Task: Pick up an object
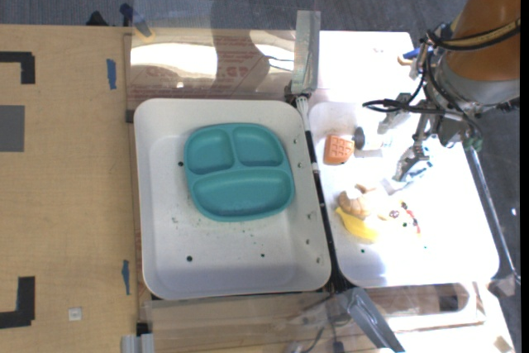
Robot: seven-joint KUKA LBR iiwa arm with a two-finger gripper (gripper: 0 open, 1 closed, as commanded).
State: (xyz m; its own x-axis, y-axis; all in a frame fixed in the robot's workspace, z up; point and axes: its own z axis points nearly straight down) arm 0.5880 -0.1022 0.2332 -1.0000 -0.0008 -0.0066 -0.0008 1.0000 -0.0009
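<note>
The arm (483, 29) reaches in over the right bin (463, 252), its orange band at the top corner and cables looping below it. The hand (411, 165) hangs low over the middle of that bin, fingers pointing down at the white floor. The fingers look close together with nothing between them, though how narrow the gap is cannot be told for sure from this slant.

Taking the hand as the landmark: an orange block (338, 149) with a ribbed or gridded face lies to its left, near the bin's left wall. A small dark and grey piece (360, 135) sits between the block and the hand, just beside the block. Below and left of the hand lies a tan lumpy toy (354, 199), and touching its lower side is a yellow banana-shaped piece (358, 226). Just below the hand lie a few tiny red and dark bits (407, 217), too small to name. None of these things touches the hand.

Well to the left of the hand, in the left bin (157, 260), a teal divided plate (239, 170) with three compartments lies flat. Both bins rest on the counter (58, 178), whose brown surface carries black marks and blue tape.
</note>
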